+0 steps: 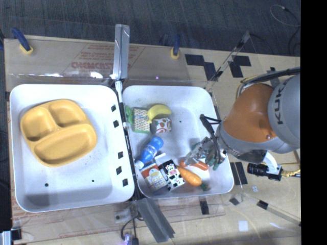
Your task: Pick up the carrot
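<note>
Right now the pincer (206, 154) hangs low in the right bin (204, 93), at about four o'clock on its floor; whether it is spread or pressed together I cannot tell, the tips being a blur. The carrot (190, 177) lies just beside it, toward seven o'clock, loose on the bin floor, touching the cow-print carton (171, 171). To do this step well, I judge the pincer should shift that way, straddle the carrot across its narrow width, and stay off the carton. The arm (258, 119) leans in from three o'clock, orange band over the bin rim, wrist pitched downward
</note>
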Controlling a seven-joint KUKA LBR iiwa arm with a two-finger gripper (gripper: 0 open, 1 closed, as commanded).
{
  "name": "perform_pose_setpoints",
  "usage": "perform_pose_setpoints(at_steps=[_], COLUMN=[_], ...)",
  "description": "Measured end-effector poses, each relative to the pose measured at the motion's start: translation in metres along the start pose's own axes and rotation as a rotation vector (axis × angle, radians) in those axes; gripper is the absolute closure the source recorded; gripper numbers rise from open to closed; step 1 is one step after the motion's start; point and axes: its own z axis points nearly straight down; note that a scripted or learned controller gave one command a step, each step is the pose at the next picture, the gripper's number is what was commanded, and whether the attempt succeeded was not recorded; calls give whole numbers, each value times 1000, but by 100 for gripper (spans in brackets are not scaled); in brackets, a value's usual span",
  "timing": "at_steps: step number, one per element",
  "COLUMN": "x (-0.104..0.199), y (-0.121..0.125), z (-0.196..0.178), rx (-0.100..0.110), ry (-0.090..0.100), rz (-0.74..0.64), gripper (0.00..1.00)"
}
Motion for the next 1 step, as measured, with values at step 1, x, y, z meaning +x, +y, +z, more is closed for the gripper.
perform_pose_setpoints(at_steps=[1], x=[4], y=[-3], z=[3], rx=[6], ry=[12], rz=[148], gripper=[100])
